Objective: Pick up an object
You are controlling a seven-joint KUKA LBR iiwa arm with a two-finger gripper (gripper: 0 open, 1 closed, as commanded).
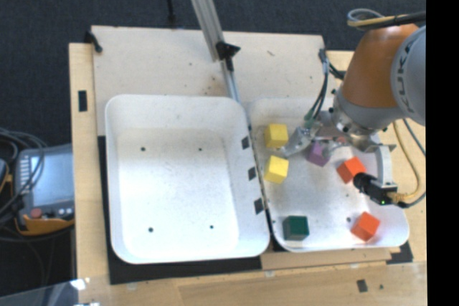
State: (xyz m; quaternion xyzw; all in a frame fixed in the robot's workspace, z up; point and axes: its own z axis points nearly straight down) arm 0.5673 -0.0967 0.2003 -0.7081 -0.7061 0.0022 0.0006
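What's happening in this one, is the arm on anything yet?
A KUKA arm reaches in from the right over the right-hand bin. Its pincer is down among the blocks, right by a purple block, but whether it has hold of that block can't be made out. Loose in the same bin lie two yellow blocks, two orange blocks and a green block. The left bin sits alongside.
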